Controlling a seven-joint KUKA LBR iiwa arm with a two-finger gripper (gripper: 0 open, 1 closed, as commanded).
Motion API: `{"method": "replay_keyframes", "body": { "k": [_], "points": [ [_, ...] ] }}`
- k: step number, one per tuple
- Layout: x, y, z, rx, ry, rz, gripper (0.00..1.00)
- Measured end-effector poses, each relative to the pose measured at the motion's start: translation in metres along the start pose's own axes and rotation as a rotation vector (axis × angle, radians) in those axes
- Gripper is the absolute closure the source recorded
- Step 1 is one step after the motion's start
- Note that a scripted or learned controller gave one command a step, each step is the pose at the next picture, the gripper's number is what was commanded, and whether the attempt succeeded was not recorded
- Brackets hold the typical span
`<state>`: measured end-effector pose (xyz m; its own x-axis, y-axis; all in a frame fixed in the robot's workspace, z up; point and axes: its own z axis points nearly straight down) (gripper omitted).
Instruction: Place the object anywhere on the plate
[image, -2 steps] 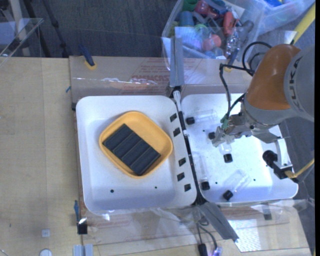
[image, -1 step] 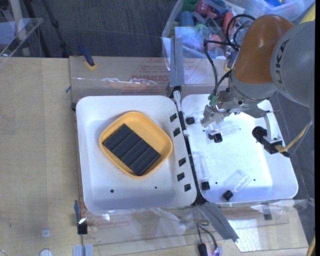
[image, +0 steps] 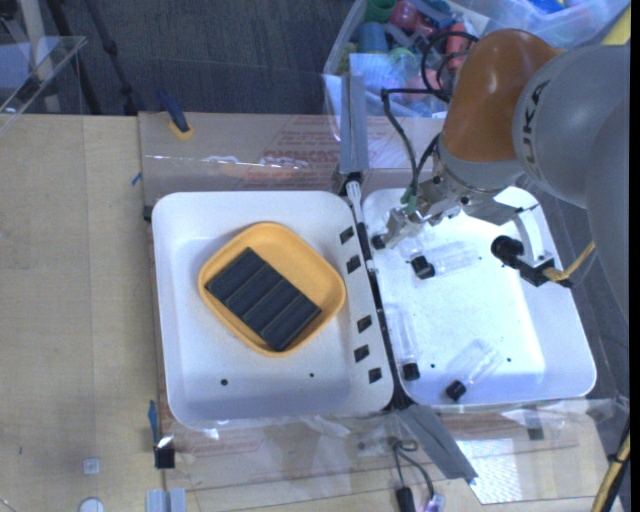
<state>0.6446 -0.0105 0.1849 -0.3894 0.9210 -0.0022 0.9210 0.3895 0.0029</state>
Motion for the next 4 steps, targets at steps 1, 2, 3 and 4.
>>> {"method": "replay_keyframes", "body": {
  "k": [1,2,3,4],
  "points": [
    [0.005,0.017,0.0,-0.002,0.0,-0.248,1.0],
    [0.031,0.005,0.0,0.002,0.004,-0.411,1.0],
    [0.031,0.005,0.0,0.002,0.004,-0.411,0.0],
    [0.03,0.006,-0.011,-0.003,0.002,-0.409,1.0]
  ]
}}
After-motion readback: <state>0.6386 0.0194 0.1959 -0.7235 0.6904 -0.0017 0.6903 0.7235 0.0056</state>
